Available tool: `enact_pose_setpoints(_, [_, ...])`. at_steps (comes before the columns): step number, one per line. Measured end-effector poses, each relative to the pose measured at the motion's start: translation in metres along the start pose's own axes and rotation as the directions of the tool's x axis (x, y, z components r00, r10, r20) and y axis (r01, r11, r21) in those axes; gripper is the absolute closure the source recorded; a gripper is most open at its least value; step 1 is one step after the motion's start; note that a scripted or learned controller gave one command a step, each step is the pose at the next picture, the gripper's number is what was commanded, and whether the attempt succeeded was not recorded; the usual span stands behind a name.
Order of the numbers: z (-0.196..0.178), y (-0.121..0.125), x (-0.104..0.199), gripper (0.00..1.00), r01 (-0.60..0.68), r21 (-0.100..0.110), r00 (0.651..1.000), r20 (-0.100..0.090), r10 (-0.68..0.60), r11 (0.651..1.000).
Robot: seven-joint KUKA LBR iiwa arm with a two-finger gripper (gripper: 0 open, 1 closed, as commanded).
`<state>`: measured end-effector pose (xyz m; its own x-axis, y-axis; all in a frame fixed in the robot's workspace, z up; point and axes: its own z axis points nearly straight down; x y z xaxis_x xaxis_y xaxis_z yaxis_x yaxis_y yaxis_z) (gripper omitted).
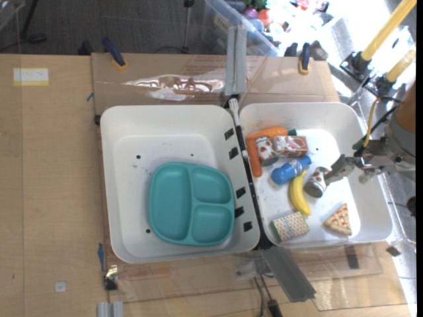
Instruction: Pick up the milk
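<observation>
White and red, the milk carton (289, 145) is seen lying in the upper part of the right bin (370, 233), not yet lifted. The gripper (330, 175) hangs lower right of it; its claw's state cannot be told.

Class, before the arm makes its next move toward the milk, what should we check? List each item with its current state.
1. Milk in view in the right bin: ok.
2. Gripper above the milk: not ok; it sits lower right of it, by the small can.
3. Room around the milk: not ok; the carrot and the blue bottle crowd it.
4. Milk held: not ok; it lies in the bin.
5. Whether the gripper touches the can: cannot tell.
</observation>
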<state>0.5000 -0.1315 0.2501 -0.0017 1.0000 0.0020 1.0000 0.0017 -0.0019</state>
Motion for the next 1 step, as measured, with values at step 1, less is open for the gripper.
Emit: enact_pose_setpoints(1, [0.123, -0.0201, 0.0371, 0.0, -0.047, 0.0, 0.999, 0.001, 0.047, 0.999])
